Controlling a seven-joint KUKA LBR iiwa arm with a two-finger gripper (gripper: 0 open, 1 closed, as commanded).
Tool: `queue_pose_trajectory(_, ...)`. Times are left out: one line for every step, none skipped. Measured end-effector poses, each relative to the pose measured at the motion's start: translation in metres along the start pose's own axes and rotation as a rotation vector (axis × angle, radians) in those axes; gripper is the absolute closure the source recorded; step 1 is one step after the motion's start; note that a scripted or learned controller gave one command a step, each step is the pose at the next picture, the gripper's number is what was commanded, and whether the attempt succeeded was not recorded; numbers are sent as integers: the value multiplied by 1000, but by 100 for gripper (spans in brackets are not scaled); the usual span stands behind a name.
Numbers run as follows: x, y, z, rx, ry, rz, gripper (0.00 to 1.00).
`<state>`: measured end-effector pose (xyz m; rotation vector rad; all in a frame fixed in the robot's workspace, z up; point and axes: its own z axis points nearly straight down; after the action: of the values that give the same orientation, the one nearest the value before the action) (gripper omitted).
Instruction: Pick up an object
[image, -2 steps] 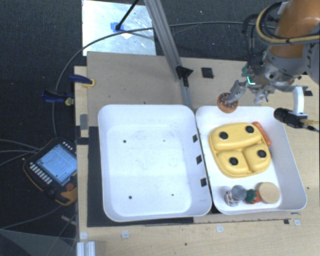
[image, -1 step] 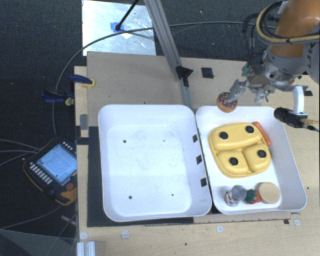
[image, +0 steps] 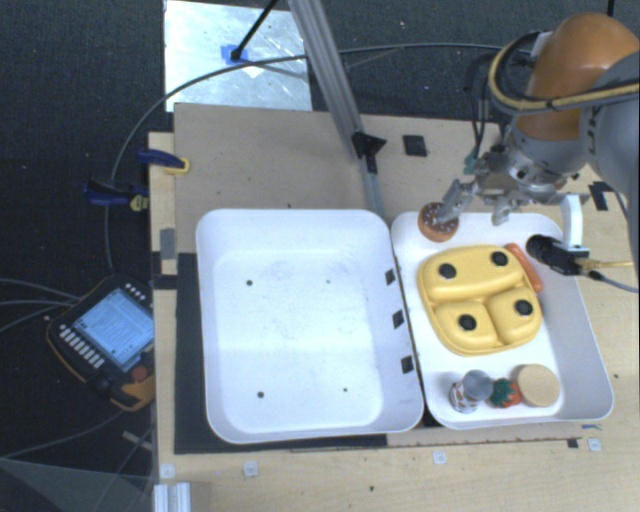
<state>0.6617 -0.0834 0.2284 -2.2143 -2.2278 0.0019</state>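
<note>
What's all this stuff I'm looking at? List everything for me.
Bins: two, white, side by side on the bench.
Yellow tray: one, with four dark spots, middle of the right bin.
Doughnut: one, brown, right bin's far left corner.
Orange stick: one, against the tray's right edge.
Tan disc: one, right bin's near side.
Small bits: a few, grey, red and green, beside the disc.
Handheld screen: one, orange-edged, left of the bench.
Clamps: two, blue and yellow, bench's left edge.
Arm: one, grey and orange, over the right bin.
Gripper: one, grey, beside the doughnut.
</note>
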Motion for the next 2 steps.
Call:
queue_pose_trajectory(-9, 0, 47, 0, -1, 5, 0)
queue_pose_trajectory(-7, -3, 108, 0, 0, 4, 0)
